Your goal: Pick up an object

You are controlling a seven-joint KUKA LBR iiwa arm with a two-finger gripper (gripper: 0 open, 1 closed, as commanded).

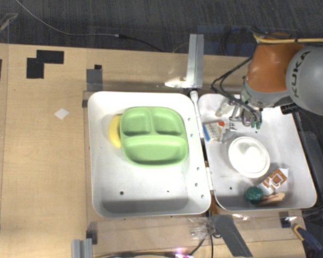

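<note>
My gripper [242, 118] hangs over the back part of the right bin [296, 160], below the orange wrist band. Just left of it lies a small flat packet [212, 130] with blue and red print, close to the bin's left wall. A white round bowl [248, 156] sits a little in front of the gripper. At the front of this bin lie a dark green round object [253, 195], a tan stick-like piece [273, 199] and a small orange-and-white packet [275, 180]. Nothing shows between the fingers.
The left bin [105, 187] holds a green divided tray [153, 134] with a yellow object [114, 131] tucked under its left edge. A metal post [195, 61] stands behind the gap between the bins. Black cables [226, 79] run near the wrist.
</note>
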